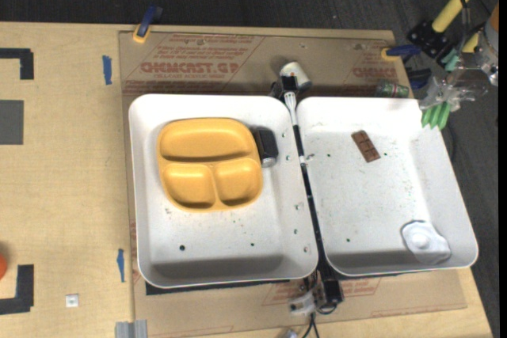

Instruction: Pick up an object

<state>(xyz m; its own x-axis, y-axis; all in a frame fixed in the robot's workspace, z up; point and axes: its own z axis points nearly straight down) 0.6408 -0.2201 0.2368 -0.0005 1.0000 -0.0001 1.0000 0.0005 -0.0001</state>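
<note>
A yellow divided plate [210,162] lies in the upper half of the left bin [214,257]. A small dark block [265,145] rests against the plate's right edge. In the right bin [372,241] a small brown rectangular piece [365,146] lies near the top middle. A whitish, partly clear object [422,238] sits in that bin's near right corner. My gripper [434,115], with green tips, hangs over the right bin's far right corner, well apart from all these objects. I see nothing held in it.
The bins stand side by side on a cardboard sheet [198,59] on the wooden bench. A small white and black fitting [293,77] sits just behind the seam between the bins. Blue clamps [146,21] hold the cardboard at the back.
</note>
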